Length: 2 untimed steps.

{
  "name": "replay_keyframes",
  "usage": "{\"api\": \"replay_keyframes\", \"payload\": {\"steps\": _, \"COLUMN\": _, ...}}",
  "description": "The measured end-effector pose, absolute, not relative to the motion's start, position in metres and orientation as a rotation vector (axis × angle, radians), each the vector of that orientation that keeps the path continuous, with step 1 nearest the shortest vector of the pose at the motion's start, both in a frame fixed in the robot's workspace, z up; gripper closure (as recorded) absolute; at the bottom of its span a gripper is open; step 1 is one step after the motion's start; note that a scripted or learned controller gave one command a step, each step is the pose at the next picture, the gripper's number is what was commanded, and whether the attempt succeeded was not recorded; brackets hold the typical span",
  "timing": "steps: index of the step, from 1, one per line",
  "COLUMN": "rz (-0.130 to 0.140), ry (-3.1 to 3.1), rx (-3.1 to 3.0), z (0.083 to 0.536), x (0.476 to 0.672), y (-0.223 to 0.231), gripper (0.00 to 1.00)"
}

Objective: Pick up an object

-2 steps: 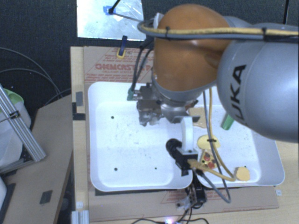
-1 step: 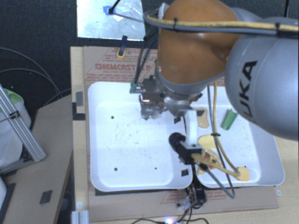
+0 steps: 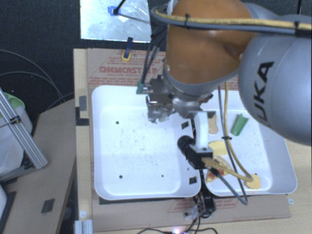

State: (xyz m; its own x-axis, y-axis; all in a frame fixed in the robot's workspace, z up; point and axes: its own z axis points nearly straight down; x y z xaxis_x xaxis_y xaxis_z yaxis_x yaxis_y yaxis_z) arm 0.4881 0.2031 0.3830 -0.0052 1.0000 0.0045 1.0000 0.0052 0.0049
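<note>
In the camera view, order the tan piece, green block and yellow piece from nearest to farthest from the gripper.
1. tan piece, right bin's left side.
2. green block, middle, toward the back.
3. yellow piece, front corner.

Shallow white plastic bins below me: two, left and right
Green rectangular blocks: one
Flat yellow pieces: several, partly hidden

We read this as a robotics lab, not a home. Evidence: KUKA-branded arm w/ loose cables over two white bins on cardboard, aluminium framing at left, foil sheet on dark floor.
</note>
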Motion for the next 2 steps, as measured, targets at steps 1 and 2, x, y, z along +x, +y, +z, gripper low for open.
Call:
{"api": "replay_keyframes", "payload": {"steps": 1, "rz": -0.024, "ry": 2.227, "rx": 2.225, "z": 0.219, "x": 0.484, "y": 0.205, "gripper": 1.00}}
{"api": "replay_keyframes", "payload": {"steps": 2, "rz": -0.008, "ry": 2.214, "rx": 2.230, "z": 0.175, "x": 0.504, "y": 0.117, "gripper": 1.00}}
